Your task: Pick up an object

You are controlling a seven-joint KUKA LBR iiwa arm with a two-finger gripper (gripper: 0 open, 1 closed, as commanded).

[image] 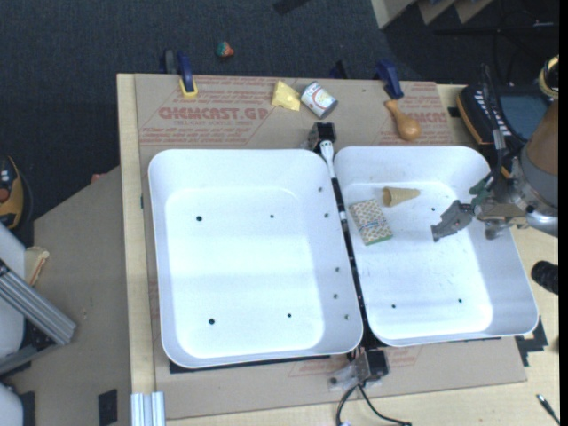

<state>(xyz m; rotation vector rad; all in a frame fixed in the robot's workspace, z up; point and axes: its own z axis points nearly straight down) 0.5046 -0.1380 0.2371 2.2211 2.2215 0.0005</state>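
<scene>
Camera view: jaws [450,223], state unclear, over right bin [426,322], clear of patterned block [371,221], cone [399,195].

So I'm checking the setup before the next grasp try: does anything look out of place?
Yes. Several items lie outside the bins on the board behind them: a yellow wedge, a small printed box and a wooden pear-shaped piece. A small object sits on the carpet. The right bin holds a cone and a patterned block.

Bench [266,114]: two white bins [240,256] [435,282] side by side; yellow wedge [286,97], wooden pear-shape [405,122] behind
</scene>
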